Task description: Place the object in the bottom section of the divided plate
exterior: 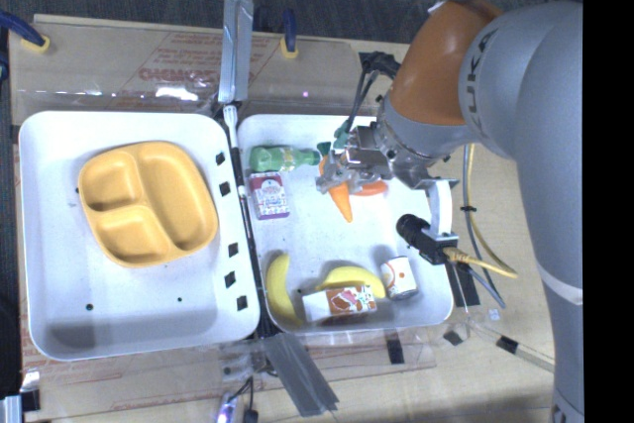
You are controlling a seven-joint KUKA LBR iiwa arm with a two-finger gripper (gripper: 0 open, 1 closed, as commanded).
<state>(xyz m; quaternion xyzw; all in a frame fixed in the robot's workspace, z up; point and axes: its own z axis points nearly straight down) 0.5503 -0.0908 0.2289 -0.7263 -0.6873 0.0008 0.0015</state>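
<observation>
Camera view: gripper (349,171) down over carrot (344,200) in right bin (297,243), jaws' state can't tell; pick step, next needs lift + carry left to yellow plate (147,203)

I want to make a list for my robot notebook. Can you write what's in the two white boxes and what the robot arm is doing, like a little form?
left bin: holds the yellow divided plate, nothing in its sections
right bin: green bottle, small pink packet, carrot, banana, juice box, small can
arm: reaching in over the right bin
gripper: down at the carrot
grip: cannot tell
task step done: not yet, the carrot is in the right bin
</observation>
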